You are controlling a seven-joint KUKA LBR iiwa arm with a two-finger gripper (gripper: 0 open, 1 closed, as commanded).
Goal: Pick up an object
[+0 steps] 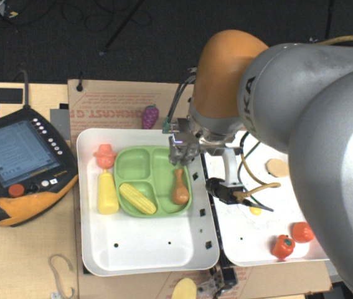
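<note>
Camera view took in both bins from above, and I used the green divided plate (145, 167) in the left bin (140, 248) as my landmark. The arm's gripper (180, 151) hung over the plate's upper right corner, just above the top of a brown drumstick-shaped toy (180, 189) that lay in the plate's right compartment. I could not tell how the gripper was set, since the wrist and its fittings hid that part. A toy corn cob (137, 199) lay slantwise in the plate's lower left compartment. Just left of the plate, on the bin floor, a yellow bottle-shaped toy (106, 193) lay beside it with a pink toy (104, 156) at its upper end. Well to the right of the plate, in the right bin (257, 254), sat two red-orange toys (292, 238), close together, and a pale round piece (277, 167) nearer the arm. A purple grape toy (150, 116) rested on the cardboard above the plate. Far left of the plate lay a control pendant (20, 161).
</note>
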